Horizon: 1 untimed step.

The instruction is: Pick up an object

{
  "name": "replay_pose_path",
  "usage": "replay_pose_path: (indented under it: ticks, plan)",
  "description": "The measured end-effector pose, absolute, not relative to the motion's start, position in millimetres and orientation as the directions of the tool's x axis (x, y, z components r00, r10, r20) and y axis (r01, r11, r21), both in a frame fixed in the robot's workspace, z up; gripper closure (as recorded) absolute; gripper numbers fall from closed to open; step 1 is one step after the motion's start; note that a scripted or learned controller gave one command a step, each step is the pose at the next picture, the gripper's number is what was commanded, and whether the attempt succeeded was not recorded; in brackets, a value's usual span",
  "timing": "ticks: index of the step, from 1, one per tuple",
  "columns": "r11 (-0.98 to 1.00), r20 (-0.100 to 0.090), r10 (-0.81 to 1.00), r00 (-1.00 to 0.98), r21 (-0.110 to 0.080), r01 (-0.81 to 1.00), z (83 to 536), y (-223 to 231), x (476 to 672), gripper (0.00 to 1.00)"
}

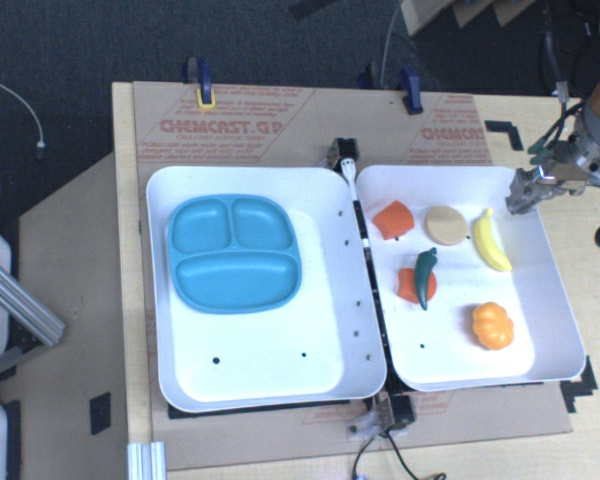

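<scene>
My hand (525, 190), its spread impossible to tell, hangs just beyond the curved yellow plastic banana (492, 241), so descending here risks striking the white bin's rim (540, 230).

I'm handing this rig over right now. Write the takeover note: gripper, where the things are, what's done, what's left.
Gripper: at the right bin's far right corner, above the rim, nothing seen in it.
Right bin holds: banana, tan round piece, orange-red piece, green pepper lying on a red piece, orange pumpkin-like piece.
Left bin: blue divided plate.
Done: no pick yet.
Left: grasp and lift one item; the banana looks nearest.
</scene>
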<state>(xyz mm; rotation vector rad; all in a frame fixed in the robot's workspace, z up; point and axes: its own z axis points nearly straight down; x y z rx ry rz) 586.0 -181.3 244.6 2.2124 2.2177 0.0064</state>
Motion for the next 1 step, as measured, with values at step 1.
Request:
replay_pose_path:
  ticks: [1]
  plan:
    - [0.001, -0.003, 1.000, -0.001, 0.008, 1.000, 288.7, -181.7, 587.4, 1.00]
